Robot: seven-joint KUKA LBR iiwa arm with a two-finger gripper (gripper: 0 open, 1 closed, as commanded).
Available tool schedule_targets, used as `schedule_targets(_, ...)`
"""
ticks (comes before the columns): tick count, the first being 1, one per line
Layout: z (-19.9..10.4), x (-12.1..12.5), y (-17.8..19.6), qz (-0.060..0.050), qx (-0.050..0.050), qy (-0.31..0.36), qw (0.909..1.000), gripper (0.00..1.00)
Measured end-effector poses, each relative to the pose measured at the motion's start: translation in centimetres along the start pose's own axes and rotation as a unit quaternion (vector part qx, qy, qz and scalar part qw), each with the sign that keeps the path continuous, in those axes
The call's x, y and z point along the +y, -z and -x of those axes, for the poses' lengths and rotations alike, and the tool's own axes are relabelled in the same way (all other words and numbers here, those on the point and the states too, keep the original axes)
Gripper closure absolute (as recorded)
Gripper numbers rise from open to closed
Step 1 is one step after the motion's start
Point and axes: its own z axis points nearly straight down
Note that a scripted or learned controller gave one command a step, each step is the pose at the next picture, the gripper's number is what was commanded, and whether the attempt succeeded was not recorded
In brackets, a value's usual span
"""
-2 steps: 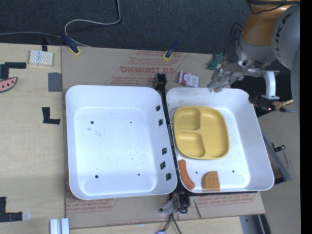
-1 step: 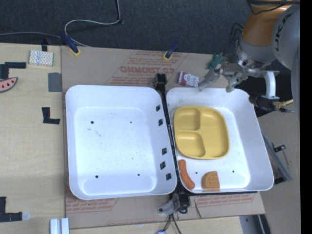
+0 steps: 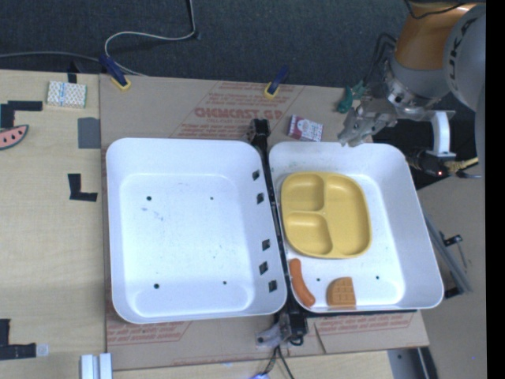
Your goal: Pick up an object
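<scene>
Since the task names no particular object, we weigh the three lying in the right-hand shallow white bin: a yellow three-compartment plastic plate near its middle, an orange sausage-shaped toy and a small brown waffle-like square just beside each other by the front wall. We judge the plate stiff, light and slippery, best pinched at its raised rim, while the sausage looks easiest, narrow enough to grip across its middle. We see the end effector hanging above the bin's far rim, holding nothing, its opening too blurred to tell.
</scene>
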Motion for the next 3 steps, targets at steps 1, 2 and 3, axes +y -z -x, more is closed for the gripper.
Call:
schedule_targets(1, 0.03, -0.01, -0.02, 0.0, 0.0, 0.0, 1.0, 0.0)
schedule_targets(2, -0.02, 0.02, 0.96, 0.0, 0.0, 0.0, 1.0, 1.0)
schedule_targets(3, 0.01, 0.01, 0.94, 0.0, -0.001, 0.0, 1.0, 0.0)
